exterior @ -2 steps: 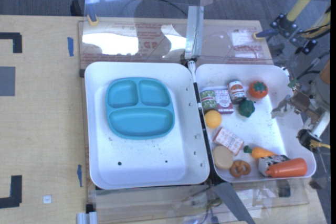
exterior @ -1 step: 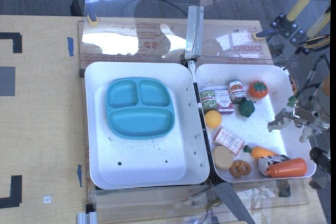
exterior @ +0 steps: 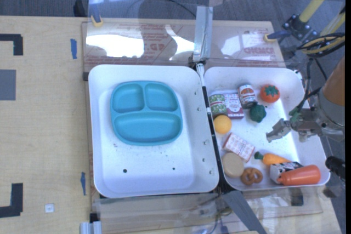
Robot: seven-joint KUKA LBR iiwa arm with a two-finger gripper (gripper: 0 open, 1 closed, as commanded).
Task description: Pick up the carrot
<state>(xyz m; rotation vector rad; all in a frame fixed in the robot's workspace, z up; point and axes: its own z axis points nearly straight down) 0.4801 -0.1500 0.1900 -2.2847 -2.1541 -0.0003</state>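
White plastic made up both bins, side by side on the pale wooden bench (exterior: 38, 134). The left bin (exterior: 104, 172) held a turquoise divided plate (exterior: 146, 112), three compartments, nothing on it. The right bin (exterior: 290, 76) was crowded: a green-labelled packet (exterior: 226, 103) and a small can (exterior: 247, 95) at the far side, a tomato (exterior: 269, 93) beside them, a dark green vegetable (exterior: 257, 113) just below, a lemon (exterior: 222, 124) by the dividing wall. Nearer sat a red-and-white wrapper (exterior: 239, 146), a tan round bun (exterior: 232, 164) and a pretzel (exterior: 252, 176). The carrot (exterior: 272, 159) lay toward the near right corner, small and orange with a green tip, just beside a bigger orange-red bottle-like toy (exterior: 296, 174). The gripper (exterior: 278, 131) hung over the bin's right side, above and apart from the carrot, fingers (exterior: 276, 132) narrowly spread, nothing between them.
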